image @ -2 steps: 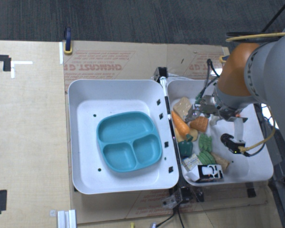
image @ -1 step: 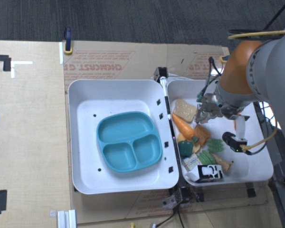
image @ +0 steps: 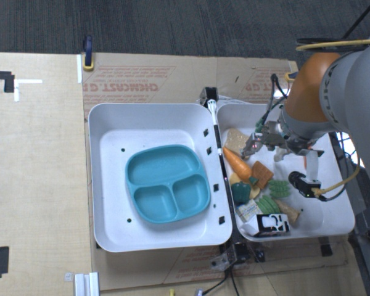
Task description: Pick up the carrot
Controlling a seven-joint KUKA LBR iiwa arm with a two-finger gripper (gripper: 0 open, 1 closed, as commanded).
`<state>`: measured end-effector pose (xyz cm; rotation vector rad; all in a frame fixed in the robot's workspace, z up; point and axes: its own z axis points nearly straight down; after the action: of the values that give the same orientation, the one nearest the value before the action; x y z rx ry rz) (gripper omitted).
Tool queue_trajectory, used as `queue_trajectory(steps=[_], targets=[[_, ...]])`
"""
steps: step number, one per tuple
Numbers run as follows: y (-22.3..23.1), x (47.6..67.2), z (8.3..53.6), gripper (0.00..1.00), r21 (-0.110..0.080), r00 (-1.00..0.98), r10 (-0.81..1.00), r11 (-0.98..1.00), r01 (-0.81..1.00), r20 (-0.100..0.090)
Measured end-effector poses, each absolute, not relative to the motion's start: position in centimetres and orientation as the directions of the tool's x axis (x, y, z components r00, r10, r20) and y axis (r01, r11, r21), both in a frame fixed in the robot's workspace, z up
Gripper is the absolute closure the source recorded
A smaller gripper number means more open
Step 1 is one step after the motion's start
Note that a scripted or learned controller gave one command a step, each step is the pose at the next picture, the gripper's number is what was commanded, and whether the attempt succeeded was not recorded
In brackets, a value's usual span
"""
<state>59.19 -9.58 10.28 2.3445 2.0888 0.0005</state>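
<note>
— Orange plastic carrot [image: 238, 162]: where from my gripper [image: 256, 142]?
— Just below-left of it, slanted among toy food in the right bin [image: 333, 217]. Jaw state: cannot tell.
— Handling?
— Likely light, stiff, slick, tapered. Grip the thick middle, across its width.

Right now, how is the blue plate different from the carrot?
The blue plate is wide and flat with three compartments; the carrot is slim and tapered. The plate lies alone in the left bin; the carrot sits among other toys in the right bin, near the end effector.
</note>
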Motion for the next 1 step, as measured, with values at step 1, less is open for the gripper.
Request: queue_trajectory(steps=[1], targets=[[-9.67, 49.45, 9.73, 0.0, 0.016, 0.421, 0.907, -0.421, 0.907, 0.001]])
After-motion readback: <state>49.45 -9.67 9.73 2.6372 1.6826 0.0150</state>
